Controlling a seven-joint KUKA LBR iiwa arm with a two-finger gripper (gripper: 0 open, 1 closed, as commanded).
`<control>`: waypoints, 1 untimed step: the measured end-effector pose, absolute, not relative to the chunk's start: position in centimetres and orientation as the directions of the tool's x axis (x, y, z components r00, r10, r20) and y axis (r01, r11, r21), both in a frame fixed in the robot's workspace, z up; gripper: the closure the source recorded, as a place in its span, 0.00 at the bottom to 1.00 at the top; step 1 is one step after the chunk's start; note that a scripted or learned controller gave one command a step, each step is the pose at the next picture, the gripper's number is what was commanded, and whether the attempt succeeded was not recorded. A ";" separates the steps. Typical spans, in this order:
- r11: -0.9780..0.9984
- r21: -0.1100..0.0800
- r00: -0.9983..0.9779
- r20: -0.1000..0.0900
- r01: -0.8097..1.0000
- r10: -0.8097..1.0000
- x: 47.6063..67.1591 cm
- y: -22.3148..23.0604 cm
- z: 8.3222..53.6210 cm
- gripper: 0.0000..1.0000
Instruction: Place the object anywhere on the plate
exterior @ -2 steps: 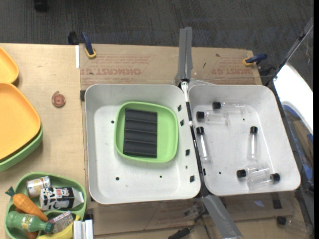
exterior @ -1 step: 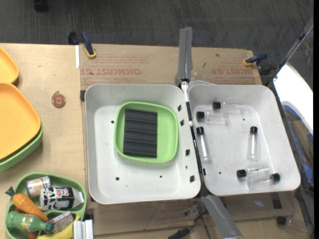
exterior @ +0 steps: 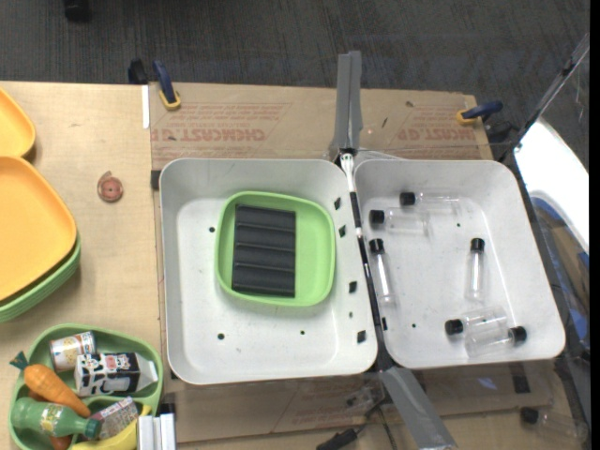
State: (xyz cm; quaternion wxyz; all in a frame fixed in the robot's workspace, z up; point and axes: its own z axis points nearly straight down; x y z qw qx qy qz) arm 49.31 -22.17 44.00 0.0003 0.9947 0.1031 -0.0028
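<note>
Judging by its ribbed, matte look, the black block [exterior: 264, 249] is rubbery or foam-like: light, somewhat giving, not fragile, and not likely to slip. I would take hold of it across its narrow width, fingers on the two long edges near the middle, since the top is too broad and flat to pinch. It is a dark rectangle with four raised bars running across it and shallow grooves between them. I cannot make out how thick it is.

It lies flat in the middle of the green plate [exterior: 322, 251], its long side running up and down the view, with green rim showing all round. By my reading the job looks done, if this block is indeed the object meant.

I cannot tell how the gripper stands or whether it has hold of anything.

The plate sits in the left bin [exterior: 272, 340], a little above centre. The right bin [exterior: 422, 289] holds several clear tubes with black caps, one of them [exterior: 476, 268] lying near the right wall. Well to the left, on the bench, are stacked orange plates [exterior: 28, 232] and a green bowl [exterior: 141, 359] of toy food.
</note>
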 end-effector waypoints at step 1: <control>-0.979 0.001 0.979 -0.005 0.203 0.203 49.7 -22.2 44.0 0.00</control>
